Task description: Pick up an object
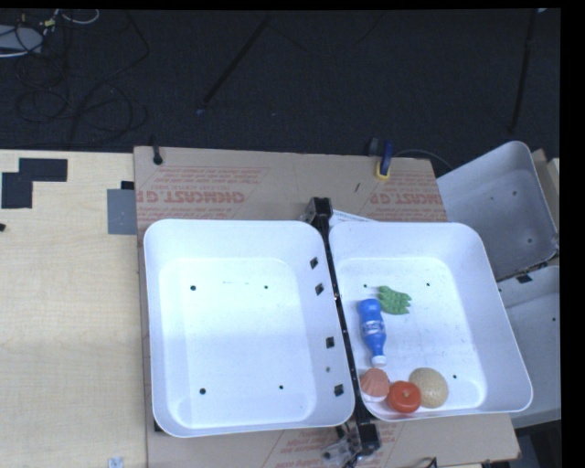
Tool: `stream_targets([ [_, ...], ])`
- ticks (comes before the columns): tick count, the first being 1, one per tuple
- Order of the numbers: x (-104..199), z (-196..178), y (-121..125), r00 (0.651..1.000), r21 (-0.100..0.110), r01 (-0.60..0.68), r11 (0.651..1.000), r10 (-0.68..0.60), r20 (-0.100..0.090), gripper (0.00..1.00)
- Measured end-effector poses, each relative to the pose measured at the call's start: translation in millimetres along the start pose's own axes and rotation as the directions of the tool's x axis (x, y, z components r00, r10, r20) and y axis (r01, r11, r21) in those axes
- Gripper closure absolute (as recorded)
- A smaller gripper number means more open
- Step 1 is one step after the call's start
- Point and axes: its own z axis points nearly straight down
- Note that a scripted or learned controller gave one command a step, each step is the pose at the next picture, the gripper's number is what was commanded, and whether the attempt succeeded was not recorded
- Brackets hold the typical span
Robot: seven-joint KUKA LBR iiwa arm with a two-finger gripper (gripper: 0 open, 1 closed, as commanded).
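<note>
You've got two white bins side by side on a sheet of cardboard (238, 187) with red print, which lies on the light wood counter (64, 311). The left bin (228, 274) shows a bare white floor with a few small dark dots. The right bin (457, 311) holds all the loose things.

A blue bottle (371, 327) lies on its side near the right bin's left wall. Its white cap points toward the near edge. Just beside its far end, to the right, sits a small green thing (394, 299); whether they touch or a sliver apart, you can't tell.

In the near left corner of the right bin three round things cluster in a row. There is a pinkish ball (374, 383) just past the bottle's cap, a red ball (404, 396) in the middle, and a tan ball (429, 387) on the right. The red one touches both neighbours. The rest of that bin's floor is white with faint specks.

Black clips (320, 212) sit along the seam where the two bins meet. A small blue and yellow item (384, 162) stands at the cardboard's far edge. A pale grey panel (498, 196) leans at the right, behind the right bin. A grey square (120, 210) and black patches (32, 178) mark the counter on the left. Dark floor with cables (55, 23) lies beyond.

Tool state: you can't tell from this view.
</note>
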Motion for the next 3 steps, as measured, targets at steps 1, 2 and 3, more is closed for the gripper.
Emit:
stream_targets([
  [1, -24.6, -20.3, 0.5, 1.0, -0.006, 0.003, 1.0, -0.003, 0.001, 1.0],
  [2, -43.0, 7.9, 0.4, 1.0, -0.001, 0.002, 1.0, -0.002, 0.0, 1.0],
  [3, -51.1, 25.1, 0.7, 1.0, -0.002, 0.003, 1.0, -0.003, 0.0, 1.0],
])
